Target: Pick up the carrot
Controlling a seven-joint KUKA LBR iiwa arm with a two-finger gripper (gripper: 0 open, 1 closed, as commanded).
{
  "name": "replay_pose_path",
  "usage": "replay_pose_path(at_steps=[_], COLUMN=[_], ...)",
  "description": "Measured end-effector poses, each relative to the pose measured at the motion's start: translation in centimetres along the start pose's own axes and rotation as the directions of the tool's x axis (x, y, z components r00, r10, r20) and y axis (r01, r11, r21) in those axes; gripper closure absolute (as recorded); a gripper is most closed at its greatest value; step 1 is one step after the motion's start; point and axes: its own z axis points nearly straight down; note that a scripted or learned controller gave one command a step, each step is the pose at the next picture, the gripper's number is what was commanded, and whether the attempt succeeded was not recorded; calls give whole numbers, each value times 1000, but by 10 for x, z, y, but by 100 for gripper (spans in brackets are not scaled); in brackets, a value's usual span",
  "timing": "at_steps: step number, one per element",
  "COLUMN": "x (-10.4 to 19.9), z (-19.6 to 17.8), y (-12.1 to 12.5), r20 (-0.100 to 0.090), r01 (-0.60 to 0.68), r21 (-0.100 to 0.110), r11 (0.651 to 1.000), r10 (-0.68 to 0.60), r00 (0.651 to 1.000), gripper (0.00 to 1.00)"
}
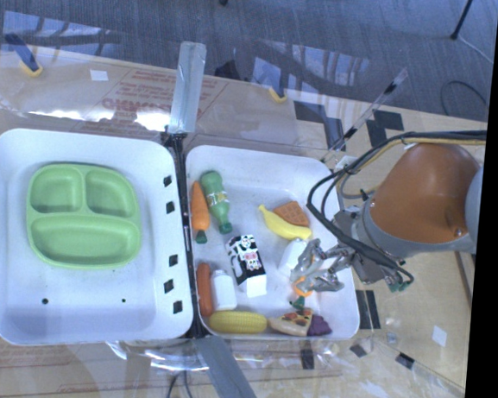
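Observation:
The carrot is a long orange piece lying along the left wall of the right bin, beside a green bottle. My gripper hangs over the right side of that bin, well to the right of the carrot and apart from it. Its fingers are spread open with nothing between them. The arm's orange band sits above it at the right.
In the right bin lie a banana, an orange wedge, a cow-print carton, a reddish sausage, a white bottle, a corn cob and a pizza slice. A green divided plate sits in the left bin.

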Motion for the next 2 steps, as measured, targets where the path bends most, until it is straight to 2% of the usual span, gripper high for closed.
replay_pose_path(at_steps=[1,2], x=[0,-28], z=[0,78], y=[0,-12], r20=[-1,-3], r01=[0,181], r21=[-1,-6], r11=[1000,983], r10=[0,-181], r00=[1000,983], gripper=[0,0])
